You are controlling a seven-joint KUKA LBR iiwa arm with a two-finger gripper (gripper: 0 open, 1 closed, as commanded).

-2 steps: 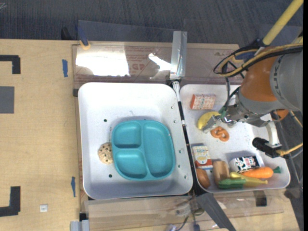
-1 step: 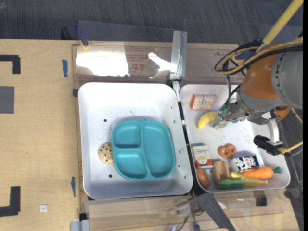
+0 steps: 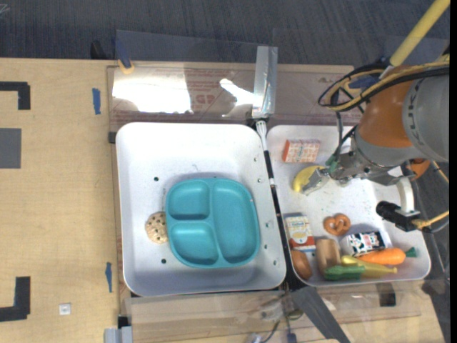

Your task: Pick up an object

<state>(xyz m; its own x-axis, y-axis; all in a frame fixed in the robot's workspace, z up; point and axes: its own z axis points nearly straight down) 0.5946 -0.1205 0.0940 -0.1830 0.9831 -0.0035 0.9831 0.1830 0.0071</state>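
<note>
A yellow banana-shaped toy (image 3: 307, 179) is seen in the upper left part of the right bin (image 3: 421, 263), lying tilted, with its lower end towards the bin's left wall. It is placed just below a small orange box (image 3: 300, 151). The pincer (image 3: 330, 171) is found touching its right end.

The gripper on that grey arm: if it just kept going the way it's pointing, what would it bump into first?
Most likely the yellow banana-shaped toy in the right white bin. The gripper points toward the picture's left, tips right beside it; depth from this slanted view is uncertain.
</note>
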